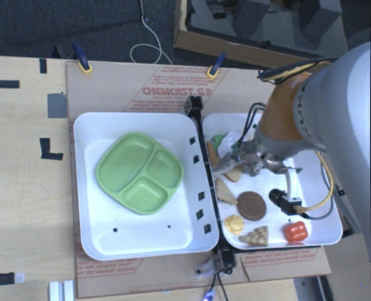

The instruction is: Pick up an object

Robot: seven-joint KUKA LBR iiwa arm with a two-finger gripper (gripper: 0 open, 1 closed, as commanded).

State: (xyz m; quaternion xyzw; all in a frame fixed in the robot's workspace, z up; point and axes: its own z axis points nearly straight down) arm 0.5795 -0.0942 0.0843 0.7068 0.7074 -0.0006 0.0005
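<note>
Toy food (252, 205) at six o'clock in my right bin (326, 231) looks light, stiff, slick; I'd pinch the brown disc's edges, though whether my gripper (239, 162) is parted, I cannot tell.

The grey arm (345, 99) is entering from the right and angling down and leftward. Its orange band (284, 108) is sitting just above the wrist, facing the camera. Below the band, the wrist is pointing down, with the tool (239, 158) hanging low at its left end. Black and yellow cables are looping along the wrist's right side. The tool's finger state is obscured from this angle.
</note>
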